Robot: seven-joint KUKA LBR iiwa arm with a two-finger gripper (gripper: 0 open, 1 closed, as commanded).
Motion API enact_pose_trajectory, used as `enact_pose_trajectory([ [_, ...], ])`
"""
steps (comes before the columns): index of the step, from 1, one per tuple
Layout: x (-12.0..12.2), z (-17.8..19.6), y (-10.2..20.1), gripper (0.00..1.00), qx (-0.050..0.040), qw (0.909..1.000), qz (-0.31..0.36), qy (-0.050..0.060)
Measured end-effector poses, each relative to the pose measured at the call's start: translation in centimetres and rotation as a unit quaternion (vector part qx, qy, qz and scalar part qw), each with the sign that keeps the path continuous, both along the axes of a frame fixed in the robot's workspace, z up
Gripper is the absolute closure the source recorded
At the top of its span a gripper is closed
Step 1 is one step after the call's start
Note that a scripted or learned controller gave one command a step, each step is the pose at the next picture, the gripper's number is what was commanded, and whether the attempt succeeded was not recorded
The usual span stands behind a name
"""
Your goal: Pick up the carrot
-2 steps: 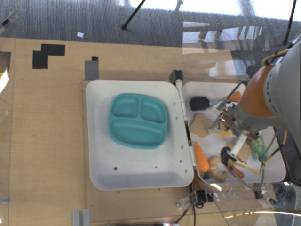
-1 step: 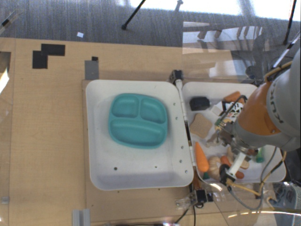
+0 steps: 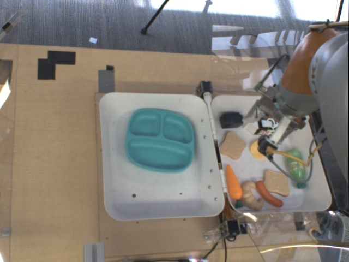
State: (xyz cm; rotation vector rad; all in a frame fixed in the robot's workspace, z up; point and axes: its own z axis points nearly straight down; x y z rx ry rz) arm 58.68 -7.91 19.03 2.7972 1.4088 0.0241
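The orange carrot (image 3: 234, 183) with a green stub lies along the left wall of the right bin (image 3: 322, 201), near its front, pointing towards the back. My gripper (image 3: 264, 123) hangs over the back middle of that bin, well behind and to the right of the carrot, not touching it. The arm's grey and orange wrist (image 3: 305, 70) comes in from the right above it.
Around the carrot lie a beige knobbly piece (image 3: 251, 196), a red sausage (image 3: 269, 194) and a toast slice (image 3: 277, 183). Further back lie another toast slice (image 3: 233, 145), a yellow disc (image 3: 256, 149), a black object (image 3: 230, 119) and a green item (image 3: 295, 165). The left bin (image 3: 114, 195) holds a teal divided plate (image 3: 160, 140).
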Motion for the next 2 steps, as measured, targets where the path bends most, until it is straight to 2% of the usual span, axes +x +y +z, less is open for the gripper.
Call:
enact_pose_trajectory([
  [1, -0.2, -9.7, -1.9, 0.0, -0.0004, 0.9973, 0.073, 0.0],
  [2, 2.4, -9.6, -5.5, 0.0, -0.0046, 0.9785, 0.206, -0.002],
])
